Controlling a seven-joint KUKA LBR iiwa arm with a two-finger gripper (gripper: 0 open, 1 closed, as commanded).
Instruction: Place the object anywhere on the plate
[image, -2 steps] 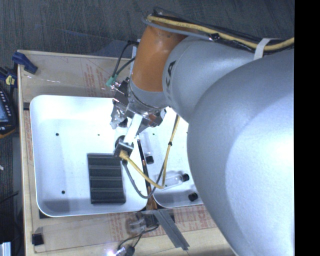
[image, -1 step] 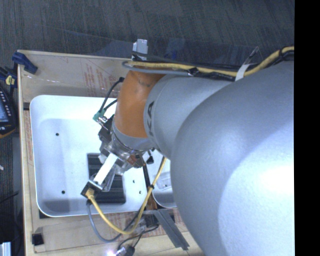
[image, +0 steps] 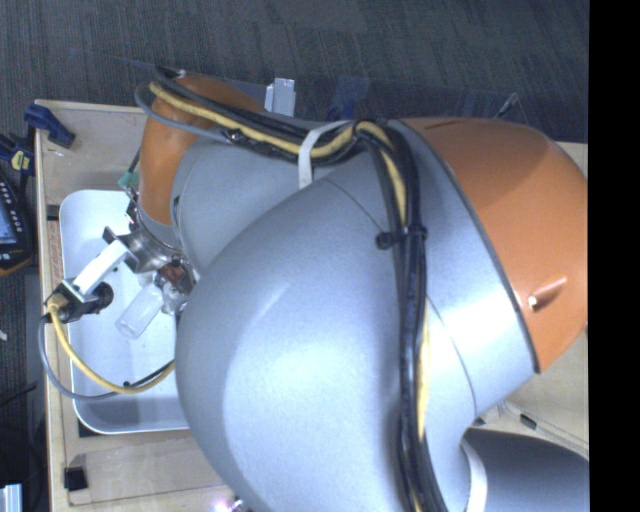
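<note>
Over the white bin (image: 80, 215), the gripper (image: 140, 305) hangs, object hidden.

Honestly not much to go on for the object or the plate here. The big grey arm (image: 330, 340) covers most of the bench, so I can't tell where either one lies. The only candidate is a small pale see-through piece (image: 136, 316) at the tip of the hand (image: 150, 290). It's tilted and sits over the floor of the white bin (image: 75, 215) by the bench's left edge. I can't tell if it's the object or just part of the hand.
</note>
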